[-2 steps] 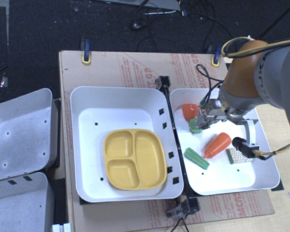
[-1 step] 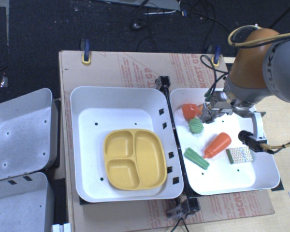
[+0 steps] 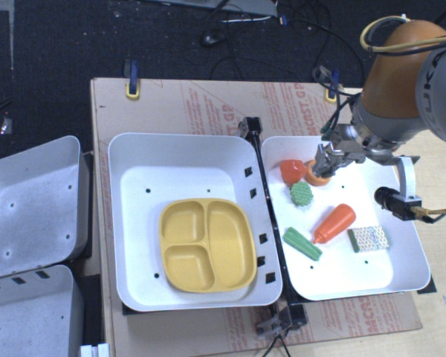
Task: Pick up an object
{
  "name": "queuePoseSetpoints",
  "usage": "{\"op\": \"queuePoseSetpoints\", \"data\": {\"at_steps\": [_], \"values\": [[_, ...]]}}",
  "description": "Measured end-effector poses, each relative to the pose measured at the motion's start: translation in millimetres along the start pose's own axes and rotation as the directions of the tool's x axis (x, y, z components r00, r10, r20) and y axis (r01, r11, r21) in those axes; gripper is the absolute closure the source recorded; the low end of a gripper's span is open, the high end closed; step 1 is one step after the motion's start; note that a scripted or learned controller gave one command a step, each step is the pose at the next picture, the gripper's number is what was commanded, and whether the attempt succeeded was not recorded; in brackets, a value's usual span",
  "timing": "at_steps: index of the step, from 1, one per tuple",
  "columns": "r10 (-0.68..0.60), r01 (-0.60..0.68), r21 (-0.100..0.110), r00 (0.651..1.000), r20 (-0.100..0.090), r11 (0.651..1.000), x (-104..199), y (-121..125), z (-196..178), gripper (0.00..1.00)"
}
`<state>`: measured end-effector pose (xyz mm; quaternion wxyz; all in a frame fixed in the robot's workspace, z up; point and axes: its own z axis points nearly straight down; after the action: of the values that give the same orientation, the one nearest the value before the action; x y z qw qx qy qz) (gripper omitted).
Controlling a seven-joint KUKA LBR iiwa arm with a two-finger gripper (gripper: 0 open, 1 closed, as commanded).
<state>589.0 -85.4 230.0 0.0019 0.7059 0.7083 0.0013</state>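
Observation:
My gripper [image 3: 326,159] hangs over the far left part of the right bin [image 3: 401,277], right above a small orange piece [image 3: 317,177] and seemingly touching it. A red toy [image 3: 291,171] lies just left of that piece. A green knobbly ball [image 3: 302,194] sits in front of them. An orange carrot [image 3: 334,223] lies slanted in the bin's middle, with a green pod [image 3: 302,244] to its front left and a patterned block [image 3: 369,238] to its right.
The left bin [image 3: 134,199] holds a yellow divided plate [image 3: 208,244]. A black divider [image 3: 264,199] runs between the bins. The arm's grey and orange body [image 3: 401,73] looms over the right bin's far right corner. Folded white panels [image 3: 30,199] lie at the left.

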Motion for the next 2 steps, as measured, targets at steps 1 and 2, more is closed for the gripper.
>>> {"op": "queuePoseSetpoints", "data": {"at_steps": [1,2], "values": [[0.000,0.000,-0.002,1.000,0.001,1.000,0,3,-64,1.00],[0.000,0.000,0.006,1.000,-0.001,1.000,41,-1,-48,1.00]]}}
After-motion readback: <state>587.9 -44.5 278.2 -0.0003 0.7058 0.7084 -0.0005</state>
